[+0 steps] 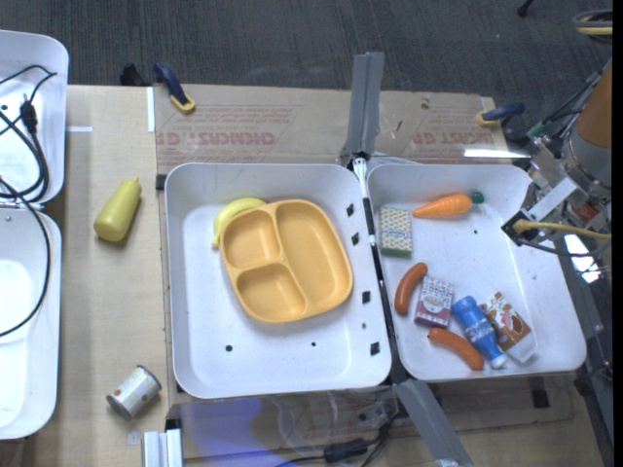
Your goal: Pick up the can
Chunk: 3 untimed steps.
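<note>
Can [133, 391] lying on its side on bench, outside both bins, near left bin's [185, 261] front-left corner. Gripper [521, 224] at right bin's [545, 290] right rim, well apart; finger state: cannot tell. Likely stray, rolled clear.

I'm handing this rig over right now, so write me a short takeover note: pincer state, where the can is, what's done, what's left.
Pincer: at the right bin's right rim, near the top; whether it grips anything cannot be made out.
Can: lying on its side on the bench, outside both bins, off the left bin's lower-left corner, far from the arm.
Nearby: a yellow mustard bottle also lies on the bench, left of the left bin; a yellow divided plate sits in that bin.
Done: nothing visible; the can is untouched.
Left: the whole pick, probably a long reach across both bins.
</note>
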### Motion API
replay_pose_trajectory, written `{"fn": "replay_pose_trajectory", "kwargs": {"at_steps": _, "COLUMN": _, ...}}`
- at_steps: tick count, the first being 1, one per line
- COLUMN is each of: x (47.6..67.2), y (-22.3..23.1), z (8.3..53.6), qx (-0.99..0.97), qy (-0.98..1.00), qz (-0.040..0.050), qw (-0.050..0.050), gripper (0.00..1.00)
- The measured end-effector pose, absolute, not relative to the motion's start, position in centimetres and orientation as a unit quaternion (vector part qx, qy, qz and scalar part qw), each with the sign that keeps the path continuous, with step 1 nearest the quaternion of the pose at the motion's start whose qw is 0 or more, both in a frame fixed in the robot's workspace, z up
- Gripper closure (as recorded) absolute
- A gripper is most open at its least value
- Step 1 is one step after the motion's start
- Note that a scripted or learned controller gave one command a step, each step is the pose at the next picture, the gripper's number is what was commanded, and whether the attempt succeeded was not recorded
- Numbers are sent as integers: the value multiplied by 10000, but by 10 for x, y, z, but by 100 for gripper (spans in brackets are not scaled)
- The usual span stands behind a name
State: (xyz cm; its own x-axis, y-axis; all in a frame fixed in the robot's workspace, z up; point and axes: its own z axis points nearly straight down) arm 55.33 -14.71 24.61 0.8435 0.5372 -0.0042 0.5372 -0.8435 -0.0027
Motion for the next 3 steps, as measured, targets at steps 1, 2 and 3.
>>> {"fn": "replay_pose_trajectory", "kwargs": {"at_steps": 1, "x": 495, "y": -90, "z": 246, "qx": -9602, "qy": -2793, "qz": 28, "qw": 8, "gripper": 100}}
{"fn": "replay_pose_trajectory", "kwargs": {"at_steps": 2, "x": 495, "y": -90, "z": 246, "qx": -9604, "qy": -2785, "qz": 25, "qw": 7, "gripper": 0}}
{"fn": "replay_pose_trajectory", "kwargs": {"at_steps": 3, "x": 508, "y": -120, "z": 119, "qx": -9527, "qy": -3041, "qz": -32, "qw": -4, "gripper": 0}}
